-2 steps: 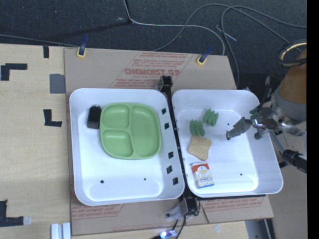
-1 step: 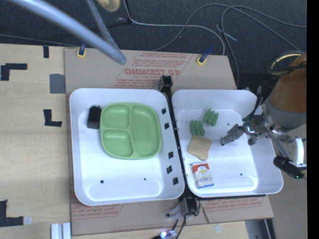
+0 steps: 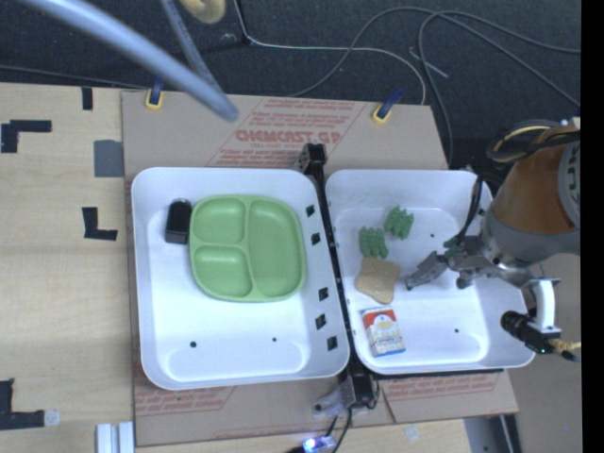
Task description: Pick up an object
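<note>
The approach is under way: the hand (image 3: 420,274) hangs low in the right bin (image 3: 444,352), holding nothing; its opening I cannot tell. The tan sponge-like block (image 3: 377,278) lies just at its nine o'clock. Next, it likely must shift there and descend.

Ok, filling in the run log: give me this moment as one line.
end effector: over right bin, nothing held | nearest: tan sponge | left bin: green tray, black block
</note>
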Tool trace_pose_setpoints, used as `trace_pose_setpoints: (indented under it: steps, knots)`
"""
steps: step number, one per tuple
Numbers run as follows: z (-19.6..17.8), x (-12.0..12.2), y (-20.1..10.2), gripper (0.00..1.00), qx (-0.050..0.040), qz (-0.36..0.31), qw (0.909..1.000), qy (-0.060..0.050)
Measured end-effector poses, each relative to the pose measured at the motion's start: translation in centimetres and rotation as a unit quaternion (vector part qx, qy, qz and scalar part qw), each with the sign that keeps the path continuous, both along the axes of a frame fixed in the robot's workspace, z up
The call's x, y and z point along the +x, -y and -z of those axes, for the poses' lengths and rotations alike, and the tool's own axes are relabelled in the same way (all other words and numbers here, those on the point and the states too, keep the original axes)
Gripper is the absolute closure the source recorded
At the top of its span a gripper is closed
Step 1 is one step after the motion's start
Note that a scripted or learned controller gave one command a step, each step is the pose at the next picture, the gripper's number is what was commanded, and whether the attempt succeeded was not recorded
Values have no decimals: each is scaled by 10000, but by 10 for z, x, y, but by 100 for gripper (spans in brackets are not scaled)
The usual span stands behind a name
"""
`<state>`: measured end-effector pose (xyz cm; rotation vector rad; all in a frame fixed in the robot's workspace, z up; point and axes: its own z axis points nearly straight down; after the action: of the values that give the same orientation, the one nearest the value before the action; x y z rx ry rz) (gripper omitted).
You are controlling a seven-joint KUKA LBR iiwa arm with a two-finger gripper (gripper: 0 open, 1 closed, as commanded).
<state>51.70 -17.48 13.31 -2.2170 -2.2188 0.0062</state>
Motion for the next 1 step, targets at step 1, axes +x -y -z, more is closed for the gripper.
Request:
trace_pose_setpoints:
  steps: [1]
  knots:
    - [50, 0, 0, 0, -16, -2, 10000, 33]
